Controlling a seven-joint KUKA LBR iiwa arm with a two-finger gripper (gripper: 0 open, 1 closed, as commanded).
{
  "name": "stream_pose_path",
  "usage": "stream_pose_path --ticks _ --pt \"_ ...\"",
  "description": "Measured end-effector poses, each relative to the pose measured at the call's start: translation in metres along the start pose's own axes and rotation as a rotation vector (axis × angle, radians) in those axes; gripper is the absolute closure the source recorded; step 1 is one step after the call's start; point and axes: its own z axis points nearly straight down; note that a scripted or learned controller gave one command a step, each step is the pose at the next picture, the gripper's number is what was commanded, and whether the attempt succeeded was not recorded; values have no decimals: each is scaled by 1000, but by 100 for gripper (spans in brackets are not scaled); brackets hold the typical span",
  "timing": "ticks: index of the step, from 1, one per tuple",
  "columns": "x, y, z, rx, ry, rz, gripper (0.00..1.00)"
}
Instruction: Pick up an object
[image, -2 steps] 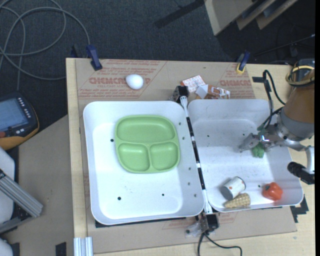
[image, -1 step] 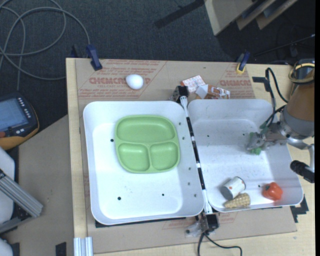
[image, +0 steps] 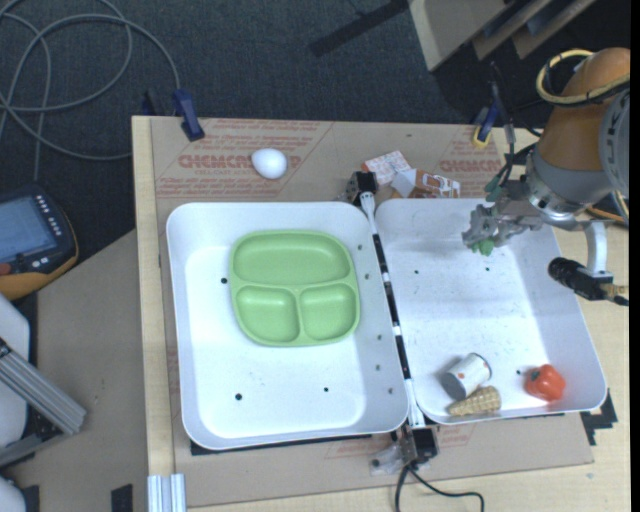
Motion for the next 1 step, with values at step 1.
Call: stream_pose_path --ticks 1 --pt "73 -16 -35 5 1 0 100"
